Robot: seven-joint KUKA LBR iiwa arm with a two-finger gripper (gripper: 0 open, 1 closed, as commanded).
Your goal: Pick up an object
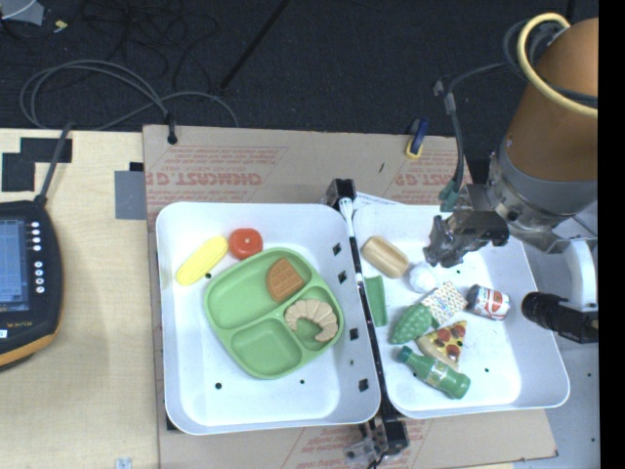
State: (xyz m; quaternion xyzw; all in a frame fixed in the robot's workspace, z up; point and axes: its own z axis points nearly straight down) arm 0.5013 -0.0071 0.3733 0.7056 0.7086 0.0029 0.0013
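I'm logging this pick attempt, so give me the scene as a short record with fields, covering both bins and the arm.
left bin: green three-compartment plate holding a croissant and a brown waffle square; yellow corn-shaped toy and red tomato beside it
right bin: tan bread roll, white ball, pizza slice, green bottle, small can
gripper: above right bin, near white ball

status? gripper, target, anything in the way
Gripper low over right bin, holding nothing visible. White ball just below it, untouched. Bread roll and toy can close by.
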